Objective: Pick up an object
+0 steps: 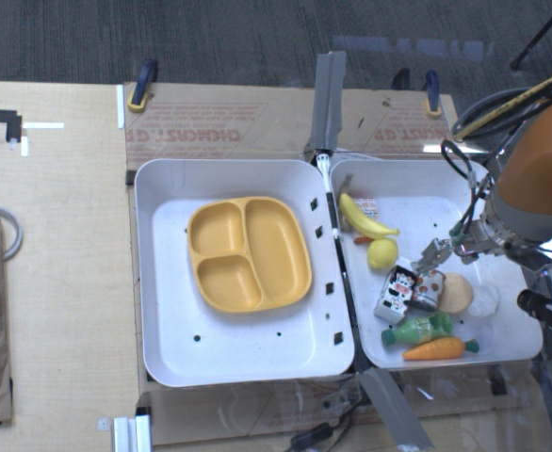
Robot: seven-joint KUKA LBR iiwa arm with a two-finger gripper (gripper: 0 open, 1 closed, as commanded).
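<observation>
In the right bin [502, 351] a toy carrot [434, 348] lies nearest, a green bottle [417, 329] just behind, then a small printed carton [396, 293], over which the pincer [432, 258] hovers slightly apart, with lemon [382, 252] and banana [363, 217] beyond.

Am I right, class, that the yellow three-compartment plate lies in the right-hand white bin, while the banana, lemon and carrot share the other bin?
Not quite. The camera view shows the yellow three-compartment plate in the left-hand white bin. The yellow banana, the round yellow lemon and the orange carrot do share the other bin, on the right.
</observation>
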